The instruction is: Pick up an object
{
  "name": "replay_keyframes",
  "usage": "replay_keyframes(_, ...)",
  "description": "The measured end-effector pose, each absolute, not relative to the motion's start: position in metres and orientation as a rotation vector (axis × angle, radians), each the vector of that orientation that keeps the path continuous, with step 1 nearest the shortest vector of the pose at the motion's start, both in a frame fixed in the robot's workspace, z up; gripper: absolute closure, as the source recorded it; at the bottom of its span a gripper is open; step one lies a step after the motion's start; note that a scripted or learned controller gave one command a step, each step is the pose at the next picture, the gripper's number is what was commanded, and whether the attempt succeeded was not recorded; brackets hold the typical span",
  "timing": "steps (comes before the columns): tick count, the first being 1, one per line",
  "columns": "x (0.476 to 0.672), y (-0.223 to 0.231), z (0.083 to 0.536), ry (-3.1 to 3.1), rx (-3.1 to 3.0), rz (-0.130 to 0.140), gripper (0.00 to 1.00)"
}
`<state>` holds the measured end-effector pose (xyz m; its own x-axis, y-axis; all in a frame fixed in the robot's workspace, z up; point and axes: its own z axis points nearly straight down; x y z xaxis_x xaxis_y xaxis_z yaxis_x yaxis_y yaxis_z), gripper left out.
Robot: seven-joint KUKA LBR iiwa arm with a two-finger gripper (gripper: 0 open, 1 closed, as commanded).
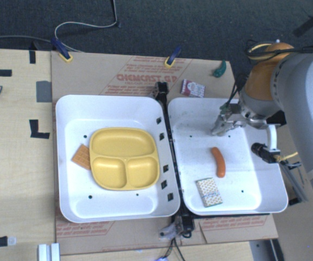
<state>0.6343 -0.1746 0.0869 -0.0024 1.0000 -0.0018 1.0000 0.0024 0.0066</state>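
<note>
Nothing is picked up yet. The gripper [221, 125] hangs low over the right bin [265, 197], near its back edge, with no object between its fingers; whether they are spread or closed I cannot tell. The whole grasp remains. A smooth orange sausage [218, 161] lies mid-bin, just in front of the gripper, and a small speckled block [208, 192] sits toward the front edge. In the left bin [72, 200] a glossy yellow divided plate [125, 157] partly covers a tan cracker [81, 156].
</note>
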Motion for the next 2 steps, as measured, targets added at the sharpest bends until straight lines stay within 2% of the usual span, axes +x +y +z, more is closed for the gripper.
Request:
replay_keyframes(1,0.6342,-0.1740,0.0869,2.222,2.215,0.005,0.00)
replay_keyframes(2,0.6343,-0.1749,0.0968,2.220,2.212,0.002,1.00)
